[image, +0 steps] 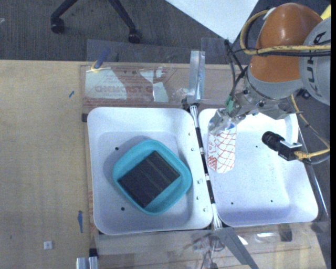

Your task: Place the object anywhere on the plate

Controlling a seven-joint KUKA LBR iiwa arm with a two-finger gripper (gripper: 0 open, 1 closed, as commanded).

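One cup [222, 149] hanging below tool [224, 120]

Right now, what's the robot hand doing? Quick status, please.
Gripper over right bin, near the divider, shut on a red-and-white cup. Plate in left bin already carries a dark block.

Two white bins [105, 210] being borne side by side on wooden bench [37, 157]; clear plastic panel [136, 84] being propped along bins' far edge; office-chair base [94, 16] being seen beyond bench's far edge.
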